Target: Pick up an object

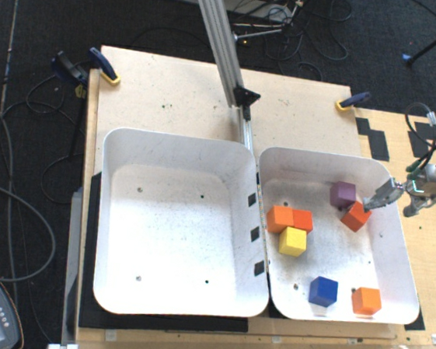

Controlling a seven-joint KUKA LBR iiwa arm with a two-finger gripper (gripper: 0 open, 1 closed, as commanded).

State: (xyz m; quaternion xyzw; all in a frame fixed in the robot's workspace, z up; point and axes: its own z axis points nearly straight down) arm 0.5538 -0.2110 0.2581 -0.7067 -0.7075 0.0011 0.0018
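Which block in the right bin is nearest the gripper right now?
The red-orange block, tilted by the bin's right wall next to the purple block. The gripper is right at it; the others lie farther left or lower.

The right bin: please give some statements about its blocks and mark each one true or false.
1. The right bin holds six blocks. True.
2. The yellow block touches an orange block. True.
3. The blue block lies in the left bin. False: it lies in the right bin.
4. The purple block is at the bin's near edge. False: it is toward the far side, beside the red block.
5. The gripper is by the red block. True.
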